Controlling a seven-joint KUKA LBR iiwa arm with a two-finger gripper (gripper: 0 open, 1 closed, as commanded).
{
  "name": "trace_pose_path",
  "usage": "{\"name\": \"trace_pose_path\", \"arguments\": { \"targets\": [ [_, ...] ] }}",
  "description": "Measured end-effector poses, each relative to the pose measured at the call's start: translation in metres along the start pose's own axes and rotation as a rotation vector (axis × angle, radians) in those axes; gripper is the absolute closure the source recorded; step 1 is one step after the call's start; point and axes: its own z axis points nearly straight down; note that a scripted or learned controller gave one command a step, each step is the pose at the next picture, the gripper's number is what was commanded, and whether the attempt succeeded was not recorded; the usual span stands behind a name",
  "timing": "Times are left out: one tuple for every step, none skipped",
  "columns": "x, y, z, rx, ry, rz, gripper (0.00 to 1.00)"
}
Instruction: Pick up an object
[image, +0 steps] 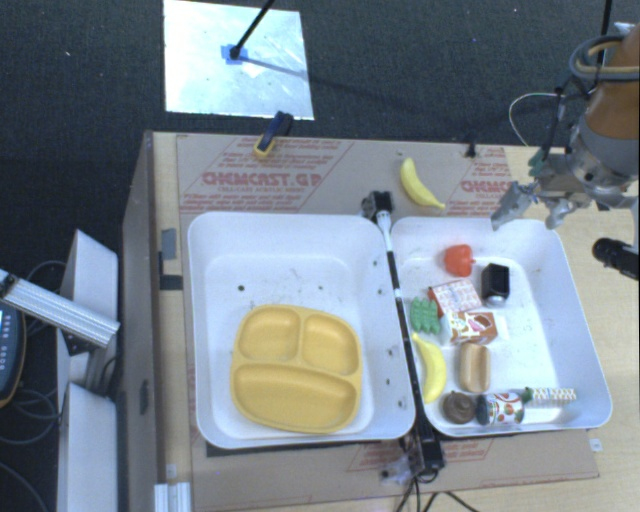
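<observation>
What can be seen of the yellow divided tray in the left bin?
The yellow tray looks like moulded plastic with rounded corners, lying flat and face up on the floor of the left bin. It has three compartments: two smaller ones along its far side and one wide one along its near side, all holding nothing. It sits toward the bin's near right part, slightly rotated against the bin's edges. Nothing rests on it, and the gripper is far off, above the right bin's far rim.
</observation>
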Motion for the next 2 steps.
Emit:
{"name": "trace_pose_path", "arguments": {
  "targets": [
    [0.012,0.018,0.177,0.000,0.000,-0.002,0.00],
    [0.012,0.019,0.166,-0.003,0.000,-0.004,1.00]
  ]
}}
